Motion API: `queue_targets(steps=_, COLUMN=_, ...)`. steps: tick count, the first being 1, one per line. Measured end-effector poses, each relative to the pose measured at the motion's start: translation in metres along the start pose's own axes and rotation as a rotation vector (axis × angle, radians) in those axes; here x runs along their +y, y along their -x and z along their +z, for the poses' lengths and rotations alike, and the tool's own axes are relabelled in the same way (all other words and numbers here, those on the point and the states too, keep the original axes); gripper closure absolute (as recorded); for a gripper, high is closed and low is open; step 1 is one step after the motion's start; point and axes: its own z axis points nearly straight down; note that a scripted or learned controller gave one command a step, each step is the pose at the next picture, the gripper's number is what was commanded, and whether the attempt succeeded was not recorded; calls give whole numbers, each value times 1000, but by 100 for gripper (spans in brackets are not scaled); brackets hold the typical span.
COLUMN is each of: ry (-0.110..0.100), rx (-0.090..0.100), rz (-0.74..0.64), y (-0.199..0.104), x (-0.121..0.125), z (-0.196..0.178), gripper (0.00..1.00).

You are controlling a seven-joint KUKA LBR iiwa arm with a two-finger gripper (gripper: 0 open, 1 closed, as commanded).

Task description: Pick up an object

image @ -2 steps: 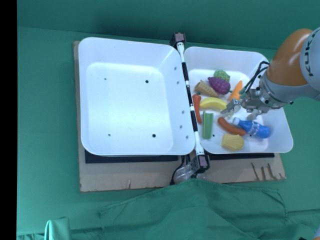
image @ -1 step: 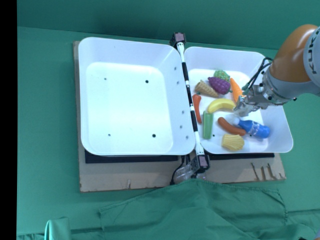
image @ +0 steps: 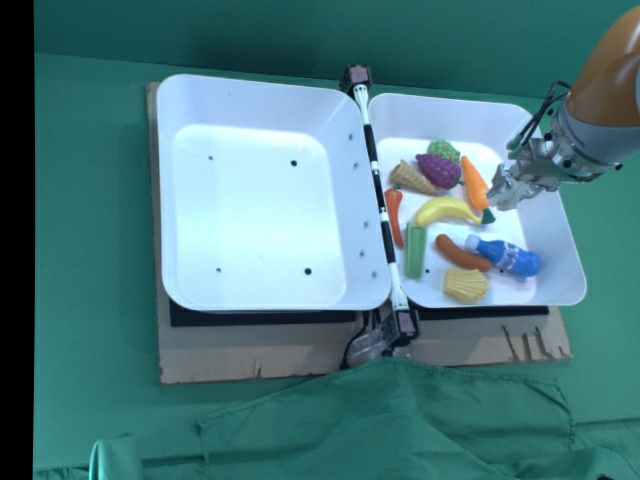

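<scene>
So the arm (image: 610,78) came in from the right edge of the frame, orange band up top, with the gripper (image: 503,193) hanging over the right side of the right bin (image: 560,238). We honestly couldn't tell what the gripper was doing grip-wise, the shot was too small and slanted for that. Nothing looked lifted though.

All the toys sat in the right bin. The carrot (image: 474,182) lay upright-ish in the frame just left of the gripper tip, close enough that we couldn't say if they touched. Left of it were the purple grapes (image: 438,170), with a green thing (image: 443,150) right above them and a cone (image: 411,178) to their left. The banana (image: 446,211) lay below the grapes, mid bin. Along the left wall we had a small orange chili (image: 395,216) and a green cucumber (image: 415,250). Lower down there was a sausage (image: 462,253), touching the blue bottle (image: 505,258), and a yellow corn piece (image: 465,285) near the bottom edge.

The left bin (image: 260,203) took up the middle left of the frame, and green cloth (image: 400,418) was bunched along the bottom.
</scene>
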Motion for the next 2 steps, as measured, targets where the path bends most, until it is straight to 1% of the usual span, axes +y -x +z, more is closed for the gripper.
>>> queue_targets(steps=1, ry=1, rx=0, rz=-1, y=-8, x=0, z=-55, gripper=100)
queue_targets(steps=2, ry=2, rx=0, rz=0, y=-7, x=8, z=-119, gripper=100)
